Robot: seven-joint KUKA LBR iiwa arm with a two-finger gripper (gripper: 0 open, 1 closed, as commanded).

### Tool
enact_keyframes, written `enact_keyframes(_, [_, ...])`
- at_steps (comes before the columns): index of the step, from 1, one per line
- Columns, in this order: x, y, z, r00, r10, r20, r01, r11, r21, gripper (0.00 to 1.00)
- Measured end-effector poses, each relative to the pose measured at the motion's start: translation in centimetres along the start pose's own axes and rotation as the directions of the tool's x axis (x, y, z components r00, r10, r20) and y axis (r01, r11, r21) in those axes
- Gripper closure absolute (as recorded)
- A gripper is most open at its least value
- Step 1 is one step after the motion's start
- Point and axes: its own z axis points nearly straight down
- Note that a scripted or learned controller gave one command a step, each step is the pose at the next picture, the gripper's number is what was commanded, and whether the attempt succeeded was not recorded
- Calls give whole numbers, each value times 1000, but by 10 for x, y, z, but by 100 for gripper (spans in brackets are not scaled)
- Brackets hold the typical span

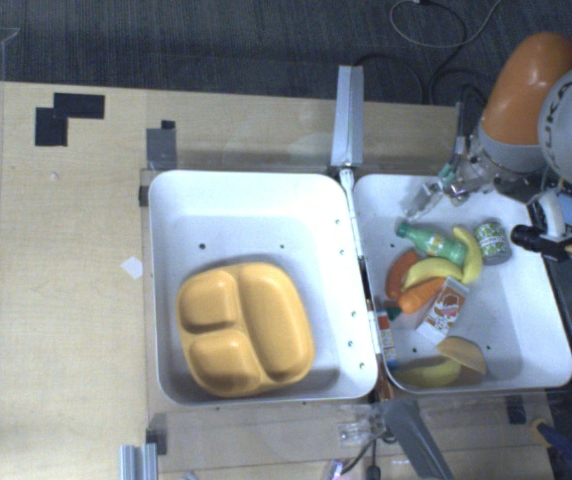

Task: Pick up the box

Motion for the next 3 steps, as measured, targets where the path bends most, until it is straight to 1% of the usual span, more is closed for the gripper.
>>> enact_keyframes(1, [38, -24, 38, 998, -57, 1, 57, 998, -2, 0])
enact_keyframes(2, [37, -21, 25, 998, -58, 4, 58, 998, -10, 100])
enact_keyframes(3, [62, -8, -68, 997, -81, 1, 81, 997, -3, 100])
